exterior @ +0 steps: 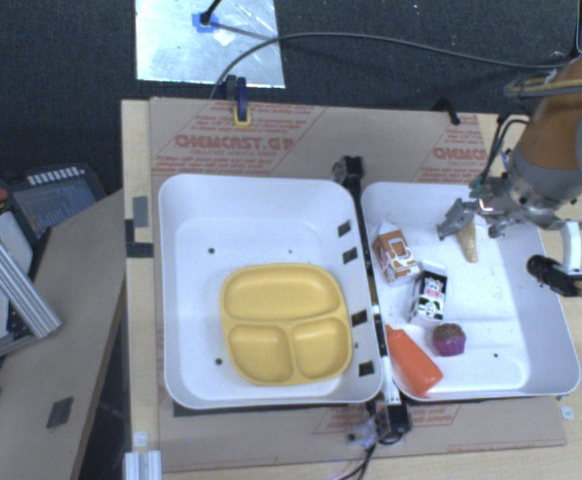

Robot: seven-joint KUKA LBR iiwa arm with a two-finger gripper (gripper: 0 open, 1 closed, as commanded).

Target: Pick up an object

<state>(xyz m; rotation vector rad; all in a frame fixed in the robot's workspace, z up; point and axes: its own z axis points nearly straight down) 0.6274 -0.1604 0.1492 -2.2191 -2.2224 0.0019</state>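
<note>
My bench (141,388) sits on dark carpet (51,58). At twelve o'clock a shiny metal sheet (209,28) lies flat; at nine, a side table (41,298) carries a keypad (56,200).

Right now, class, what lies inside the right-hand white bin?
The right bin holds an orange-and-white carton, a small black-and-white carton, an orange piece and a purple piece. The hand covers some floor.

Grey arm reaching from right, pincer (463,230) lowered
</note>
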